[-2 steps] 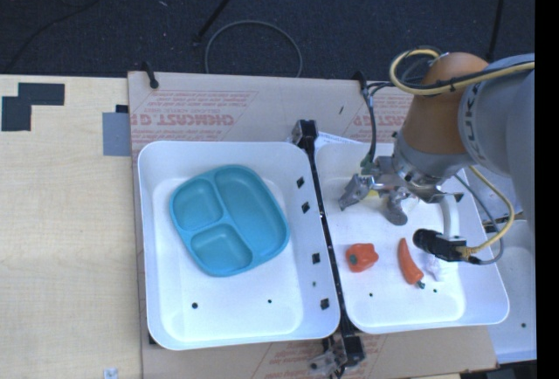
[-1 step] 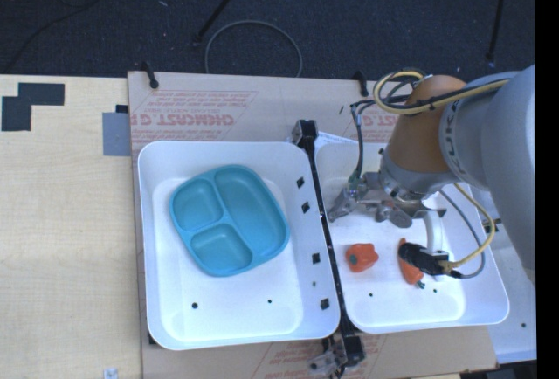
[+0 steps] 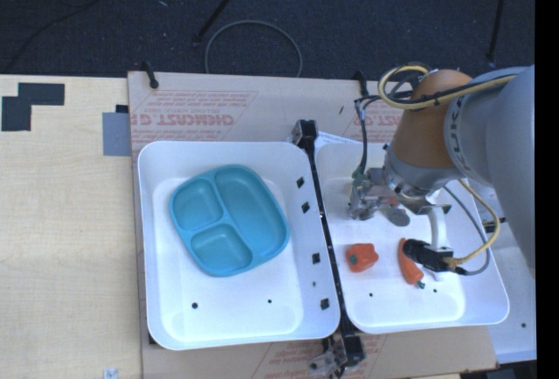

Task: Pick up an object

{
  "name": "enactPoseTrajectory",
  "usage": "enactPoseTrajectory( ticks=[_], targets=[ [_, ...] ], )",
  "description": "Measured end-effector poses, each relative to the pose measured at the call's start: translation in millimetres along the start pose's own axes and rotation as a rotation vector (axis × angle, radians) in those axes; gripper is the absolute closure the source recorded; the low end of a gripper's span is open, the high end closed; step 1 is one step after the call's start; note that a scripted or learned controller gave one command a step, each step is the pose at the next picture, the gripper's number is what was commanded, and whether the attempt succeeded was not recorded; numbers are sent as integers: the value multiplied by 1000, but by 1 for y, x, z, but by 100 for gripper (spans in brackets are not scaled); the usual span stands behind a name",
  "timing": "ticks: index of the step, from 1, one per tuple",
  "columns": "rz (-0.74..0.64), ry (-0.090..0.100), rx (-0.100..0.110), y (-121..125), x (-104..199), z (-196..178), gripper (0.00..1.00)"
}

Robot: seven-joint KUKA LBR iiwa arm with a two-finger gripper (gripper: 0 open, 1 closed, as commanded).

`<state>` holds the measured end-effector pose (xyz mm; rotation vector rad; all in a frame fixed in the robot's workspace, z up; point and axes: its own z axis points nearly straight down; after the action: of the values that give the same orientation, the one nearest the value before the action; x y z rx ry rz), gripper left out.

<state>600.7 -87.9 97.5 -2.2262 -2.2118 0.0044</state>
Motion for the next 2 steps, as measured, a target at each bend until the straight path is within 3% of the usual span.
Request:
enactPoseTrajectory(
  ticks=[2],
  targets=[
    [-7, -1, -6, 3, -7, -109, 100]
  ],
)
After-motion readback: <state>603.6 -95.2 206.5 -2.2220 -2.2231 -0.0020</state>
